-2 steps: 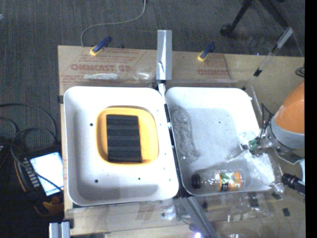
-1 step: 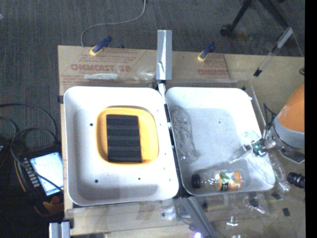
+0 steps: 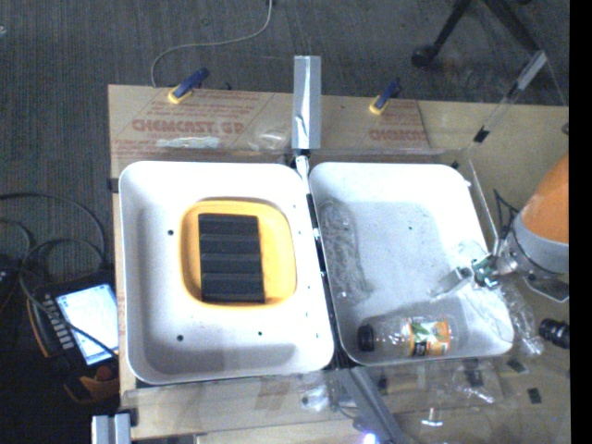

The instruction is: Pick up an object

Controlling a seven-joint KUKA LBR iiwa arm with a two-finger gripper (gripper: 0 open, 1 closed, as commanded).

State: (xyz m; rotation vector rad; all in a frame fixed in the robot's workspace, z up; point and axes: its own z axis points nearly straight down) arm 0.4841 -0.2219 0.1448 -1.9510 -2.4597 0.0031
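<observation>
Lying on its side, a plastic bottle rested by the near wall of the right bin. Gripper hovered at that bin's right rim, above-right of the bottle, apart from it. Left bin held a yellow-and-black sponge.

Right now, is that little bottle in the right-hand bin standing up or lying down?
Lying down. The bottle rests on its side along the near wall of the right bin, dark cap pointing left toward the other bin, label facing up.
</observation>
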